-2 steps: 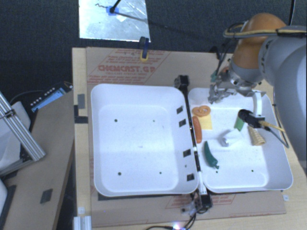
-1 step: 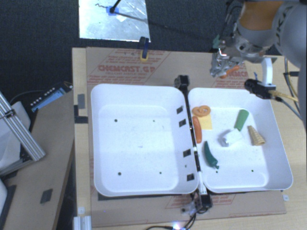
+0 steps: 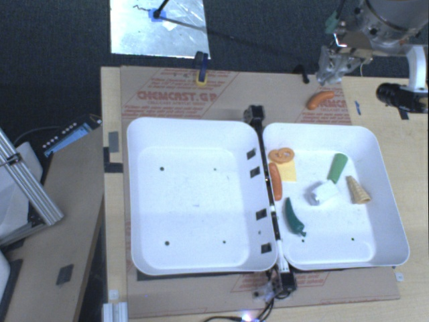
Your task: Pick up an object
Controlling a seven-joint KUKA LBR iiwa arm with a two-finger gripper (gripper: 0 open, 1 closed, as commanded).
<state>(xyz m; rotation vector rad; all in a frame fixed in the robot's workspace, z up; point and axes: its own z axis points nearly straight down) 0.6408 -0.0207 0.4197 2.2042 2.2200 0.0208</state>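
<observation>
My gripper [image 3: 330, 71] hangs beyond the far edge of the right bin [image 3: 385, 200], over the cardboard. Just in front of it an orange sausage-shaped piece [image 3: 320, 100] lies on the cardboard, outside the bin. Inside the right bin are an orange round slice [image 3: 281, 155], a yellow square [image 3: 289, 172], an orange stick [image 3: 275, 182], a green cylinder [image 3: 337, 168], a white lump [image 3: 323, 193], a tan cone [image 3: 358, 189] and a dark green pepper-like piece [image 3: 293, 218]. Nothing shows under the gripper.
The left bin [image 3: 144, 200] sits beside the right one, with a black hinge strip [image 3: 263, 180] between them. A yellow-and-blue clamp [image 3: 201, 69] stands at the cardboard's far edge. A shiny sheet [image 3: 157, 19] lies behind it.
</observation>
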